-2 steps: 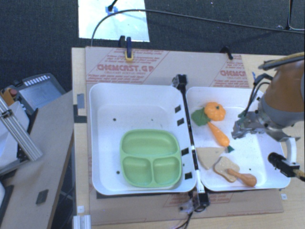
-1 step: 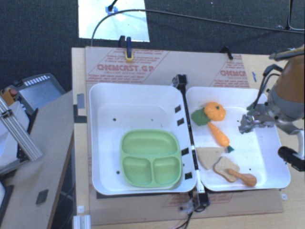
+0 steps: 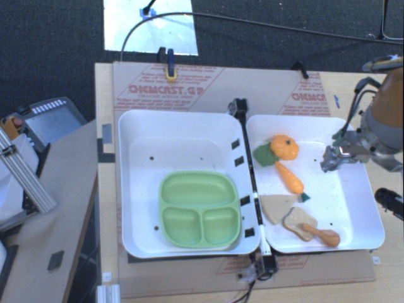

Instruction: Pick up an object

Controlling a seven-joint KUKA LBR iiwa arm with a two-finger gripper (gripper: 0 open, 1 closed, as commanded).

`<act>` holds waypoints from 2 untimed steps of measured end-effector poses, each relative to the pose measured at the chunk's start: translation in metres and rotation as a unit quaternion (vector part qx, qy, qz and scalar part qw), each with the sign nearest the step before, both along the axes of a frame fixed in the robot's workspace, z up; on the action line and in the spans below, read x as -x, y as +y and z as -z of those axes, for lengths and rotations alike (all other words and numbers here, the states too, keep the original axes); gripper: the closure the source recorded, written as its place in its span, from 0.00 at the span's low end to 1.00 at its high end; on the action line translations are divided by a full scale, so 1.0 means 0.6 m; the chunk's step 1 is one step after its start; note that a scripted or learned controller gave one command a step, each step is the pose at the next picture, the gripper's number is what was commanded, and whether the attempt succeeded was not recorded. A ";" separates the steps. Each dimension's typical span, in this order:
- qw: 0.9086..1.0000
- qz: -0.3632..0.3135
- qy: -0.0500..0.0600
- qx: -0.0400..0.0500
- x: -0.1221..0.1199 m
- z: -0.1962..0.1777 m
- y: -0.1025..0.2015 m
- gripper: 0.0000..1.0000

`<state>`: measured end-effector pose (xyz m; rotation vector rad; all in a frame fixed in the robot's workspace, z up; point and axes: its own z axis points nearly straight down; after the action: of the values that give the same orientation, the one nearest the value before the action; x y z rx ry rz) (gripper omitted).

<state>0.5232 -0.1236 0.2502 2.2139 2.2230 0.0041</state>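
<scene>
Your tool (image 3: pixel 329 161) looks empty, though I cannot tell how wide it is; the carrot (image 3: pixel 290 178) beside it waits, unpicked.

The single fixed camera looks down at a slant from above the bench's near edge, far enough back to frame both white bins (image 3: pixel 189 122), the surrounding dark floor (image 3: pixel 50 36) and the arm (image 3: pixel 385 118) entering from the right.

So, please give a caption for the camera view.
Gripper over right bin beside toy carrot; green divided plate in left bin.
</scene>
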 end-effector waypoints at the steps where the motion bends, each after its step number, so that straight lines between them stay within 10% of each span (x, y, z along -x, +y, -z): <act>1: 1.000 -0.002 0.002 -0.001 0.006 0.008 0.082 1.00; 2: 1.000 -0.003 0.001 -0.002 -0.014 0.004 0.183 1.00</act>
<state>0.5315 -0.0139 0.2477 2.2094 2.2332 0.0054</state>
